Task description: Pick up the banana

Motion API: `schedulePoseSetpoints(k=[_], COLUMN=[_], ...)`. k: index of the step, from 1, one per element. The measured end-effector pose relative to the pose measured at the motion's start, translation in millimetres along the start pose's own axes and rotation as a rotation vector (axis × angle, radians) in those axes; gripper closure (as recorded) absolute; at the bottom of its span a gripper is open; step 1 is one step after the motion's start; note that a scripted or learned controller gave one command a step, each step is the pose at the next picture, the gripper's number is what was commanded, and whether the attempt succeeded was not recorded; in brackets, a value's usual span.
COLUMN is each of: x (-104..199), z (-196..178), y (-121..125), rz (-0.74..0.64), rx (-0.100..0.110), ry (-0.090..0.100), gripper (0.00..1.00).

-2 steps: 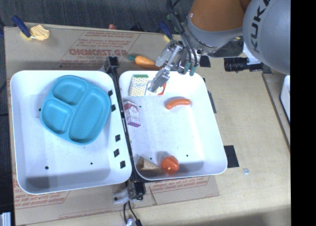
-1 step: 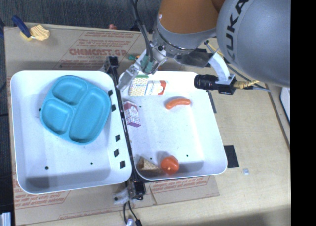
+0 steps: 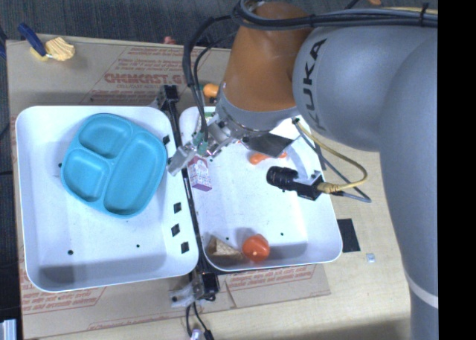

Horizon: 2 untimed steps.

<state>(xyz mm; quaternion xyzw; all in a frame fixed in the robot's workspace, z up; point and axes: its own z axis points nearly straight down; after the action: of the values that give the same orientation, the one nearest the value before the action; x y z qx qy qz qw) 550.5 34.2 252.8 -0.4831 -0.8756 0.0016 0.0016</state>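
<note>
My gripper (image 3: 192,157) hangs low over the left edge of the right bin (image 3: 320,236), close to the divider between the two bins. The grey arm with its orange band (image 3: 262,56) covers much of that bin's far half. A small purple-and-white item (image 3: 199,175) shows just below the gripper; whether the two touch is unclear. A pale rounded thing (image 3: 190,119) peeks out at the bin's far left corner, partly hidden by the arm.
A blue divided plate (image 3: 113,164) lies in the left bin (image 3: 44,257). In the right bin, a red-orange round item (image 3: 256,247) and a brown piece (image 3: 221,248) sit near the front wall, with a small orange item (image 3: 260,158) mid-bin. A black plug with its cable (image 3: 291,180) hangs by the arm.
</note>
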Motion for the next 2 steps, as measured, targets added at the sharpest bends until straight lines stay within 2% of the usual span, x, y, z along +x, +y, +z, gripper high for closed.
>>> schedulePoseSetpoints(k=[1,2], x=[48,24], z=[61,41], y=[-58,-32], rz=[-0.151,-0.276], rx=[0.000,-0.003], ry=[0.001,-0.001], gripper=[0.00,0.00])
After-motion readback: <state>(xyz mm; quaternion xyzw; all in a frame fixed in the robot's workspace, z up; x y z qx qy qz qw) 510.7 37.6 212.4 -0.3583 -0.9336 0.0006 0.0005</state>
